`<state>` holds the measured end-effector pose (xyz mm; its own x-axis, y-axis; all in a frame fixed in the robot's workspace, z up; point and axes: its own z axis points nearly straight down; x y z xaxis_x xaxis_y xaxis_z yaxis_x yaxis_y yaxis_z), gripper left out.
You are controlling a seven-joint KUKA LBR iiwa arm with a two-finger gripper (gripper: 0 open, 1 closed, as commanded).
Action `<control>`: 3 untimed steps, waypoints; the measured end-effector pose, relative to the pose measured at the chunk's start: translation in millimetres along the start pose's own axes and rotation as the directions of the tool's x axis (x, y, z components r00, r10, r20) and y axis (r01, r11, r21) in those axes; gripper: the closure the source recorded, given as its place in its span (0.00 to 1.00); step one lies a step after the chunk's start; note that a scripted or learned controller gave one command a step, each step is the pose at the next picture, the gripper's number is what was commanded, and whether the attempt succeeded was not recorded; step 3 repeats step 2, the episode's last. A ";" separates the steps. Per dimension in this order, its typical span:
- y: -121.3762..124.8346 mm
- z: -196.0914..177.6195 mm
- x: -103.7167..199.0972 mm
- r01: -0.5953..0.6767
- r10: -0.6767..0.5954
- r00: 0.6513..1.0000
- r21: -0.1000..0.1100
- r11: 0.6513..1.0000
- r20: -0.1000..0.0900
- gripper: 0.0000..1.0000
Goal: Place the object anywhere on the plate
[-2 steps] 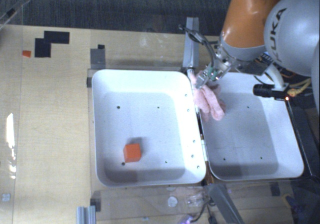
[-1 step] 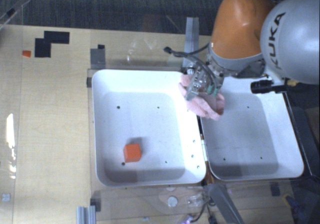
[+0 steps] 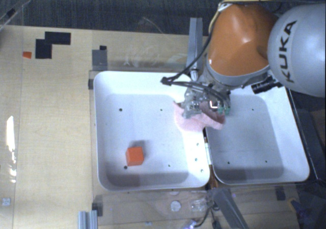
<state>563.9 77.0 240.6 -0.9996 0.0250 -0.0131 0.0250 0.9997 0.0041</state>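
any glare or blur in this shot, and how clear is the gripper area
Camera view: glare streaks on the bench at left; soft shadows along the left bin's near wall; orange block fairly sharp; gripper a dim, cluttered tangle over the blurry pink plate.

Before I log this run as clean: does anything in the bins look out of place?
Yes. The pink plate sits across the seam between the left bin and right bin, straddling their rims instead of lying flat. The orange block lies apart in the left bin.

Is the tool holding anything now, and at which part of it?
It cannot be told. The tool sits over the pink plate at the bins' shared edge; the orange cube lies apart in the left bin.
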 end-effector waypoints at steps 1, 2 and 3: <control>25.9 7.1 40.5 0.031 -0.031 1.000 0.000 1.000 -0.003 1.00; 25.8 7.0 40.4 0.030 -0.030 1.000 0.000 1.000 -0.002 0.00; 25.8 7.0 40.4 0.030 -0.030 1.000 0.000 1.000 -0.002 0.00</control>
